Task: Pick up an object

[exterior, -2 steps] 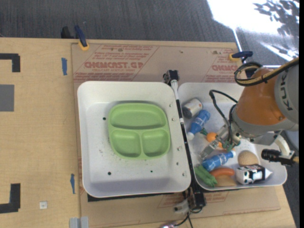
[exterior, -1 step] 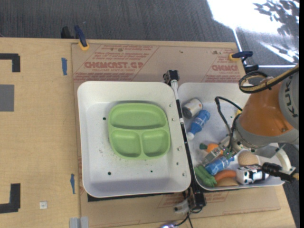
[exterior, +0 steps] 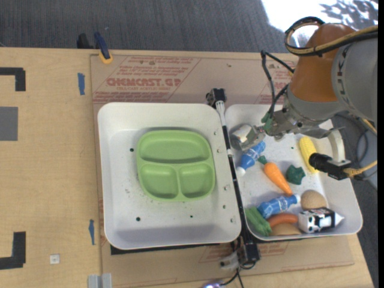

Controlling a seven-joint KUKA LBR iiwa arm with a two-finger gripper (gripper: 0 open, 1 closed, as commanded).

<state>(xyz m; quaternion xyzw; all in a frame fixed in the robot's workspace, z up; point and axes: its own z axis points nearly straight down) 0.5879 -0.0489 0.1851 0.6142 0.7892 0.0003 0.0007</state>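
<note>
Tan wooden table (exterior: 48, 161) w/ a cardboard sheet (exterior: 150, 77) under two bins. Left white shallow bin (exterior: 114, 179) holds a light-green plastic plate w/ three compartments (exterior: 176, 164), lying flat, roughly mid-bin.

Right white shallow bin (exterior: 354, 212) carries the pickable items. At its upper-left corner lies a shiny silver metal object (exterior: 242, 135), exact shape unclear, long axis can't be read. Just below it is a small blue plastic bottle (exterior: 251, 155), axis diagonal, lower-left to upper-right. Next, an orange toy carrot (exterior: 278, 177): axis diagonal, thick end upper-left, tapering toward lower-right. A dark green toy piece (exterior: 294, 174) sits just beside the carrot on its right. Along the bottom edge: green toy vegetable (exterior: 258, 219), a second blue bottle (exterior: 277, 206) tilted up to the right, an orange-red toy sausage (exterior: 285, 219) lying approx. horizontal, a beige egg-shaped toy (exterior: 312, 199), and a black-and-white toy cow (exterior: 319, 221). A yellow toy corn cob (exterior: 307, 152) lies approx. top-to-bottom.

Gripper (exterior: 271, 126) hangs over the bin's upper part, just right of the silver object, above-right of the small blue bottle, apart from the carrot. Spread or pressed together: can't tell. Nothing seen held. Grey arm w/ orange band (exterior: 318, 65) reaches in from the right.
</note>
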